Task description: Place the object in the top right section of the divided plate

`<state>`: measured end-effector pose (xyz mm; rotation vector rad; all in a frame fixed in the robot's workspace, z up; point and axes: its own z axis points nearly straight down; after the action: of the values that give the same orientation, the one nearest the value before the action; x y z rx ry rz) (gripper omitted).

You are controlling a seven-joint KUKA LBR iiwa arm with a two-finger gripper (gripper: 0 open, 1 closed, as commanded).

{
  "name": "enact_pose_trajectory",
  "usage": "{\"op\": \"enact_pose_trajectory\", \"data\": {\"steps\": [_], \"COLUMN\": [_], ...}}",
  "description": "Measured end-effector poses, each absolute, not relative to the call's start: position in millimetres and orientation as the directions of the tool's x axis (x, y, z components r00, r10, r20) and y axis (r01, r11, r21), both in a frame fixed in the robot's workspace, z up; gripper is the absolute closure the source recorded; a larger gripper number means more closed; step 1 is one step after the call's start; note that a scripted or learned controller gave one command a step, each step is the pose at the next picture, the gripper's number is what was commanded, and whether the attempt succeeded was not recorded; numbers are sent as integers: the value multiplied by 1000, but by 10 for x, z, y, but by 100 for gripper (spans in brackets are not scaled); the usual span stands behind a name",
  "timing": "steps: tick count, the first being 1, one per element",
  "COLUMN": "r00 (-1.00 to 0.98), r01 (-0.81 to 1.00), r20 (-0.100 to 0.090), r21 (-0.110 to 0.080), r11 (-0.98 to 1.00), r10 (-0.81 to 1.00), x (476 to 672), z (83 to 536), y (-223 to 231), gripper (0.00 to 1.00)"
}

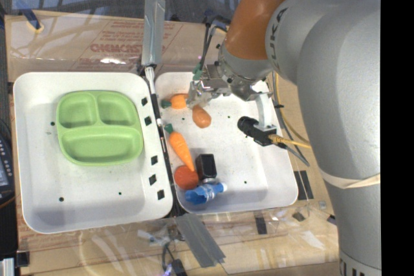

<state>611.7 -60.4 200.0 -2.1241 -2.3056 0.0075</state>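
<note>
Camera view: orange oval object [202, 117]

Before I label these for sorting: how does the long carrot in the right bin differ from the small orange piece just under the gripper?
The long carrot is a slim, tapering cone with a green tip, while the small orange piece is a short rounded lump with no green showing. The carrot lies slantwise by the bin's left wall; the small piece sits nearer the middle, right below the gripper. Both are orange and lie in the right bin.
</note>
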Motion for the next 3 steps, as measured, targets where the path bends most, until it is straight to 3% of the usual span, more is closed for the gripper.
{"op": "enact_pose_trajectory", "data": {"steps": [1, 2, 3], "r00": [-275, -321, -488], "r01": [961, 947, 873], "r20": [2, 0, -1], "r21": [-5, -2, 0], "r11": [275, 321, 488], "r10": [961, 947, 873], "x": [6079, 6079, 6214], "z": [1910, 1916, 1919], "y": [-256, -639, -298], "gripper": [100, 100, 100]}}
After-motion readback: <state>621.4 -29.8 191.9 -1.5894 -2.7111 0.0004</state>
